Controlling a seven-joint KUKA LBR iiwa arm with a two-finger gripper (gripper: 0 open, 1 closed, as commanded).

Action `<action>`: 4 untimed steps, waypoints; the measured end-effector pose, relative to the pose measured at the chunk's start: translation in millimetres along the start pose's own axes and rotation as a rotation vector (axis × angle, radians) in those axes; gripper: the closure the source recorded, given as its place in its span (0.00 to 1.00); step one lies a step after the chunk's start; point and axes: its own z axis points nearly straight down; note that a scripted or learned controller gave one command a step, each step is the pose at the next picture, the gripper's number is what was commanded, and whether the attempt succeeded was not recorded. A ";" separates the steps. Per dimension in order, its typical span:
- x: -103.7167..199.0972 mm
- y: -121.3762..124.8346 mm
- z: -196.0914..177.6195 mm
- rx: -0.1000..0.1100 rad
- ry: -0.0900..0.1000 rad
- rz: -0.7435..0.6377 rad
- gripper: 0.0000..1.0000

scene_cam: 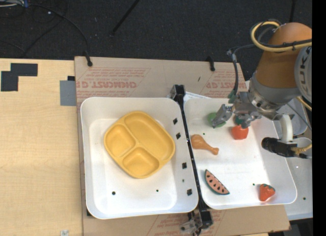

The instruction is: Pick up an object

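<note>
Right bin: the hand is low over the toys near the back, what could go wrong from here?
The hand hangs between a green toy and a red-orange toy that lie close together, so it may nudge one while going for the other. Both sit near the right bin back wall, leaving little room. The view does not settle its finger state.

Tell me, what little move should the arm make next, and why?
Probably lower the gripper a little toward the red toy just beneath it. The gripper hangs at the far end of the right bin with nothing visibly held, and that toy is far nearer than the drumstick or watermelon slice.
</note>
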 end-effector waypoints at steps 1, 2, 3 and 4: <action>-0.2 2.4 -7.0 -0.013 -0.002 -0.002 0.00; 2.2 -2.1 56.7 -0.005 0.000 -0.001 0.00; 7.6 -5.5 120.4 -0.005 0.001 -0.001 0.00; 8.6 -6.0 142.8 -0.009 -0.001 0.000 0.00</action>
